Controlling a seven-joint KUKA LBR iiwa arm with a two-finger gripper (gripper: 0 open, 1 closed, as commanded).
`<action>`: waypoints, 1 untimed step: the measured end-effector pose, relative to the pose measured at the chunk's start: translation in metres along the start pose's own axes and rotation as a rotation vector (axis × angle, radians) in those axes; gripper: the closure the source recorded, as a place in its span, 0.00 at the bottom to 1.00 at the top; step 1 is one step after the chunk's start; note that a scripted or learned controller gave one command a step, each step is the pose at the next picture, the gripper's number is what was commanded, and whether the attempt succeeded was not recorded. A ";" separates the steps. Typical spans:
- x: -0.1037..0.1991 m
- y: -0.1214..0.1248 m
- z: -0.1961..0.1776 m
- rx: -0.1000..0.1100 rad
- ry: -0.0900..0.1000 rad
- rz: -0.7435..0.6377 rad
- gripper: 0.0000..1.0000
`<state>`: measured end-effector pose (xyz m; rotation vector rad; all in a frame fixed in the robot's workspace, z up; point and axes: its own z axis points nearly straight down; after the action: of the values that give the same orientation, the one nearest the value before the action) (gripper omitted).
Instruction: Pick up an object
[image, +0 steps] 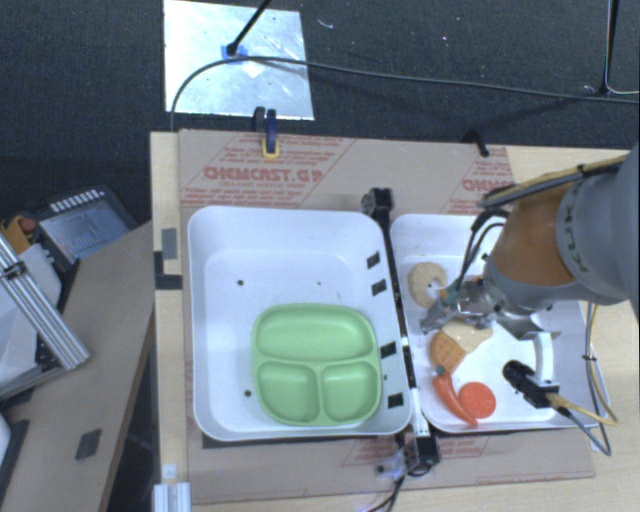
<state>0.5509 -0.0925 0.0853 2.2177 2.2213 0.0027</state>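
Food pieces, four in all, lie in the right bin (440, 232). There is one pale round bun (428, 283), one tan wedge (452, 347), one orange carrot (450, 396) and one red round piece (479, 400). The bun is nearest the wall between the bins, and the wedge is just below it in the view. The carrot and the red round piece lie touching each other at the bin's near edge.

The gripper (455, 310) hangs low over the gap between the bun and the wedge, close to both. Whether it is open or closed cannot be told from this angle, and nothing is seen held in it.

There are two white bins side by side. The left bin (225, 250) holds one green tray (315, 335) with three compartments, one long and two smaller.

Under both bins lies a brown sheet (330, 160) printed in red. "CHEMCAST" can be read above the left bin, and part of the same word shows above the right bin. One yellow and black clamp (268, 135) grips the sheet's far edge.
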 end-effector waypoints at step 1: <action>-0.001 0.003 -0.015 -0.009 -0.002 0.001 1.00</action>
<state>0.5536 -0.0938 0.1004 2.2125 2.2146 0.0105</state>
